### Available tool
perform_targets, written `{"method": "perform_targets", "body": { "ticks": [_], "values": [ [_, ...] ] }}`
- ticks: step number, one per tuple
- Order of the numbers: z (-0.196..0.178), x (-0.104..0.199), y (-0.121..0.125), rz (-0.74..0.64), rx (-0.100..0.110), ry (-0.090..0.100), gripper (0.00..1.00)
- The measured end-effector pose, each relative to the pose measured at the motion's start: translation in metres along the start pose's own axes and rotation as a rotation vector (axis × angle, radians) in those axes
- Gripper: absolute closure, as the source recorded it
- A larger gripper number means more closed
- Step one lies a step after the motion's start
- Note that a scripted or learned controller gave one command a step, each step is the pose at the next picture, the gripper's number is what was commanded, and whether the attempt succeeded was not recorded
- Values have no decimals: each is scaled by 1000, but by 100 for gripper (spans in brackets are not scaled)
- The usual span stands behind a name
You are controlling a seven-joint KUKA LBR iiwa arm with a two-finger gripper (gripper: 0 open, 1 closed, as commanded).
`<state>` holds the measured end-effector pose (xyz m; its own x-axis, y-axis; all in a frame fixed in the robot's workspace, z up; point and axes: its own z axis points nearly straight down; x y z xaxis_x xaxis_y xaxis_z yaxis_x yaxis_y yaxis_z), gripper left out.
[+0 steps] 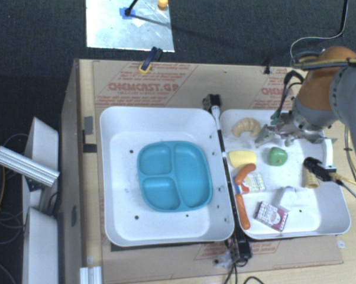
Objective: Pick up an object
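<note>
Over the right bin [337, 218], jaws [277, 132] hover near croissant [246, 126]; spread indiscernible.

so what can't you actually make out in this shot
- Gripper, camera view: the wrist hardware above hides the fingertips, so open or shut is unclear.
- Green round object: whether the gripper touches it is hidden at this slanted angle.
- Small printed packet: the print is too small to read.
- Arm: cut off by the right edge.
- Orange sausage-shaped toy: partly overlaps the bin divider; its full outline is unclear.

Dark carpet floor [24, 52] w/ cardboard-topped bench [184, 81].
</note>
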<state>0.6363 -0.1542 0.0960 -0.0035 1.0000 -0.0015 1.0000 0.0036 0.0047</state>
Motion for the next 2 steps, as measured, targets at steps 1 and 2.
{"method": "perform_targets", "body": {
  "ticks": [1, 2],
  "values": [
    [12, 6, -30, 3, 4, 1, 0],
    [0, 6, -29, 1, 1, 1, 100]
  ]
}}
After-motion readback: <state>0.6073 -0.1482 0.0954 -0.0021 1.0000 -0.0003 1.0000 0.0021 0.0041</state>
